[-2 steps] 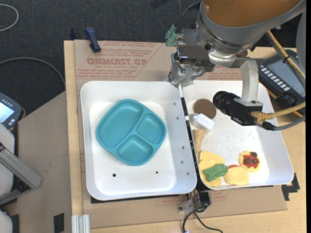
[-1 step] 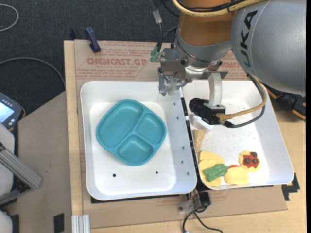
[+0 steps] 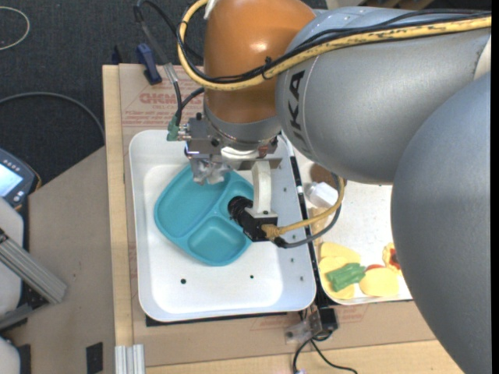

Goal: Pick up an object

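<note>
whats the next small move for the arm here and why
Probably a short, slow descent. The gripper sits over the upper edge of the teal divided plate lying in the left bin, and nothing shows held yet. Easing down onto that rim looks like the likeliest way to get a hold.

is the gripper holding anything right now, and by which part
Cannot tell. The gripper is down at the upper rim of the teal divided plate, but a hold isn't visible.
</note>
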Action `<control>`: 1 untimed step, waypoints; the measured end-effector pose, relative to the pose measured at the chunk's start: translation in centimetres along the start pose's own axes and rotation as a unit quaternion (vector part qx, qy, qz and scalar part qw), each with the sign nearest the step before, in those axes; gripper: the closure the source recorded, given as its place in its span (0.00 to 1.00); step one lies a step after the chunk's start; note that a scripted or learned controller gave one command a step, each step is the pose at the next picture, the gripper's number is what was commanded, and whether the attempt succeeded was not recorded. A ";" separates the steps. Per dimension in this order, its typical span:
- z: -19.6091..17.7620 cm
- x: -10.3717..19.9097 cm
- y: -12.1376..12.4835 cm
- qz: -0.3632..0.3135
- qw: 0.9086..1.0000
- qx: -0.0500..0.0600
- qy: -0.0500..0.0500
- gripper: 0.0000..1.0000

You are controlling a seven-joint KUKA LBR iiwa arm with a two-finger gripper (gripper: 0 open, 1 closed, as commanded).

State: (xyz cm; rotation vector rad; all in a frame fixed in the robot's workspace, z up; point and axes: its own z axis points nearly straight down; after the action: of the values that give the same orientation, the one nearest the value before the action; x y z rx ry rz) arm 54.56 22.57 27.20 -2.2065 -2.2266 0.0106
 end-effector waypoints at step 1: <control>-13.3 -3.4 -6.3 0.004 1.000 -0.011 0.003 1.00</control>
State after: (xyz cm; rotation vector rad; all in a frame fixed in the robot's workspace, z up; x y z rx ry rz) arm 48.44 19.15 40.55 -2.2216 -2.2261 -0.0210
